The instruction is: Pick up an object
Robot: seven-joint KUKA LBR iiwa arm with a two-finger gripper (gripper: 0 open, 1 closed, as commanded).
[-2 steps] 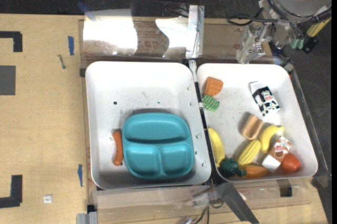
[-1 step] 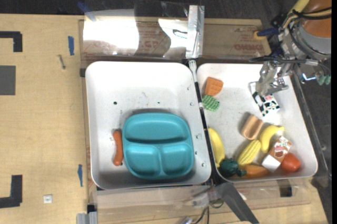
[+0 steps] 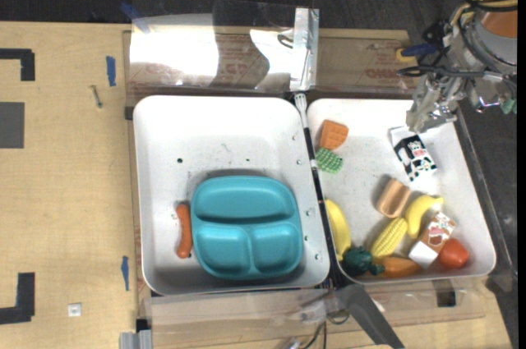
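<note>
Hangs above the far right corner of the right bin (image 3: 481,199): pincer (image 3: 427,116), reaching in from the right, cables bundled behind it. Whether spread or pressed together: impossible to tell from this angle. Nothing seen pinched between the tips.

Just below the pincer, nearly under it: small black-and-white carton (image 3: 413,156), lying tilted on the bin floor. Further toward the near side from the pincer: tan cup (image 3: 393,196) on its side, touching a yellow banana (image 3: 421,212). Beside those, an ear of corn (image 3: 389,236), a white-and-red box (image 3: 436,232), a red tomato (image 3: 454,254), an orange carrot (image 3: 400,266) and a dark green piece (image 3: 358,260), all crowded together at the near edge, well apart from the pincer. Second banana (image 3: 337,226) along the bin's left wall.

To the left of the pincer, near the divider: orange wedge (image 3: 333,134) with a green piece (image 3: 329,162) just beside it.

Far to the left of the pincer, in the left bin (image 3: 156,126): teal divided tray (image 3: 246,226), with an orange sausage (image 3: 184,229) just beside its left edge. Both bins resting on the worktop (image 3: 57,175).
</note>
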